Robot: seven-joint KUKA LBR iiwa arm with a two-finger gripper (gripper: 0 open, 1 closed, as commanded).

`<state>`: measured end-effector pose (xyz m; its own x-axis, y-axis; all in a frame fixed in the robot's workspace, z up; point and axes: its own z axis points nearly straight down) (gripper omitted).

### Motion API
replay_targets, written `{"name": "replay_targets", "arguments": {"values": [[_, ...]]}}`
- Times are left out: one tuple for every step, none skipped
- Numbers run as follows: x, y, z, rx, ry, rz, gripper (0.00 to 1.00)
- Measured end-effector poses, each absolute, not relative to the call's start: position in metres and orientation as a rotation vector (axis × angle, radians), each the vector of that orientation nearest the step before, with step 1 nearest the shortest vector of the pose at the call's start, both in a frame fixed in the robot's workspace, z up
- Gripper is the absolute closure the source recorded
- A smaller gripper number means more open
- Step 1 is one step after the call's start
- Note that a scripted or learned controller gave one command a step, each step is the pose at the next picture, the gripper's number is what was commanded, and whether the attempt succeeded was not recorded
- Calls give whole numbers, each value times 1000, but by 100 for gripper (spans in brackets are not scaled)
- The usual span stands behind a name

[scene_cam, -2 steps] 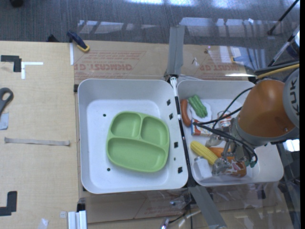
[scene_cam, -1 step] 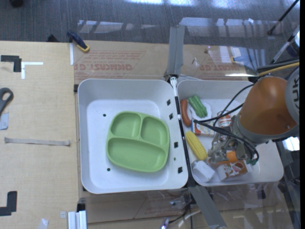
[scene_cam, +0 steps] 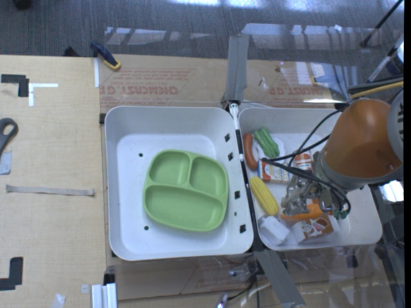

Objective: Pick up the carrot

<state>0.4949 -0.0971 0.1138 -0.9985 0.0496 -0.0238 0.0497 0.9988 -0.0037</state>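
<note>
We cannot tell how the jaws of the gripper (scene_cam: pixel 300 199) stand. It hangs low in the right bin (scene_cam: pixel 369 226), touching or just above the carrot (scene_cam: pixel 307 211). Corn (scene_cam: pixel 264 195) lies just left; the green plate (scene_cam: pixel 186 190) sits in the left bin (scene_cam: pixel 119 172).

Cardboard sheet (scene_cam: pixel 160 85): mirrored red print, possibly "CHEMCAZT GF".

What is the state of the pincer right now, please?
Pincer: down in the right bin, right over the carrot; whether it is open, closed or gripping cannot be told.
</note>
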Motion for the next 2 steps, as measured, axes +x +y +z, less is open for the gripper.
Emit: {"name": "replay_targets", "arguments": {"values": [[483,-137,95,-500,3084,-7,100],[507,-64,193,-643,3068,-1,100]]}}
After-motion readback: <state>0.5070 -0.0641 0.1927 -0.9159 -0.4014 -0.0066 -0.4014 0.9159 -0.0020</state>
